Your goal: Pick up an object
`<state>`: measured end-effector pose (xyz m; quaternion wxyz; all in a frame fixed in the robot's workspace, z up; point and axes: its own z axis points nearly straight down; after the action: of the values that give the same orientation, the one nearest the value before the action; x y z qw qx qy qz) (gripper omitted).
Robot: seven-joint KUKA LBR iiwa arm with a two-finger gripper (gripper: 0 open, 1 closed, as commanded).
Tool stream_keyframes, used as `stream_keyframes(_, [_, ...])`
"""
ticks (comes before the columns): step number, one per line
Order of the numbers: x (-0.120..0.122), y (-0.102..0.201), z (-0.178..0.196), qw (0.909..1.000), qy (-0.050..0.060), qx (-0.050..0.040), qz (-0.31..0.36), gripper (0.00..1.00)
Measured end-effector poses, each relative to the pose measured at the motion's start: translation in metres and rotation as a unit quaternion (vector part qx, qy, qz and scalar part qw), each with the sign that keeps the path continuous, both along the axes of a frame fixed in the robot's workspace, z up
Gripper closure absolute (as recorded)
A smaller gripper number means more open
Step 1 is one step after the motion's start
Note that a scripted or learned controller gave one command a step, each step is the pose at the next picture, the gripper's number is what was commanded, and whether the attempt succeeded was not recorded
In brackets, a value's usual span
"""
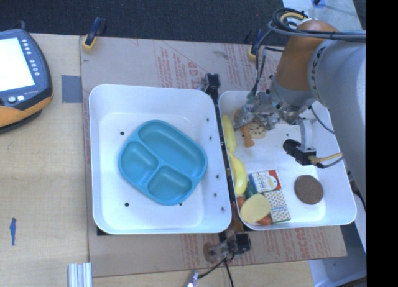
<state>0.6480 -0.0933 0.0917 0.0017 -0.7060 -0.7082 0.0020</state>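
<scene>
My gripper (pixel 251 122) is low in the far left part of the right bin (pixel 336 217), at the end of the grey arm with the orange band (pixel 305 50). Right under it lie a small tan and brown piece (pixel 247 138) and a pale speckled cookie-like piece (pixel 259 132); whether either is gripped is hidden. Along the bin's left wall lie yellow banana-like pieces (pixel 229 135) (pixel 237 174). Nearer the front are a small red and white carton (pixel 266 181), a pale yellow rounded piece (pixel 255 208), a patterned box (pixel 278 206) and a brown round cookie (pixel 308 189).
The left bin (pixel 102 155) holds a blue divided plate (pixel 163 162). A black cable piece (pixel 300 151) hangs off the arm over the right bin. A teach pendant (pixel 18 71) lies at the bench's far left. Clamps (pixel 211 82) (pixel 227 245) sit between the bins.
</scene>
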Motion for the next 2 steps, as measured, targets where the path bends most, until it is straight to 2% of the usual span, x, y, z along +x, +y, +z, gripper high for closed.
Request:
stream_keyframes(1, [0.008,0.001,0.0,1.0,-0.002,0.0003,0.0,0.0])
stream_keyframes(2, [0.01,-0.001,0.015,1.0,-0.002,0.0006,0.001,1.0])
